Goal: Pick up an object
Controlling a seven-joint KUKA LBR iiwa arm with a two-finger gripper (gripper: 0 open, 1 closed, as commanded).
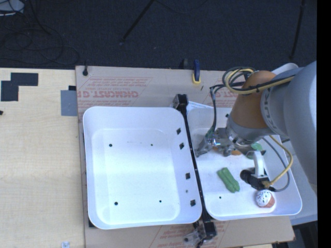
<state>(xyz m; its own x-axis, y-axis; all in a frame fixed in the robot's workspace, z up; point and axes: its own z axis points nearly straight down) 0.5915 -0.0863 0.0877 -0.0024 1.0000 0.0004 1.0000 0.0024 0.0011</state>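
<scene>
Lying near gripper (207, 144), below-right: green object (228, 180).

In the right bin (289, 211), a pod-shaped piece (228, 180) is found near the middle and a speckled ball (265, 199) toward the near right corner (the two apart).

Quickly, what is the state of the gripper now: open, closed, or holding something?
Gripper: cannot be told; it sits low in the right bin, left of the green object.
</scene>
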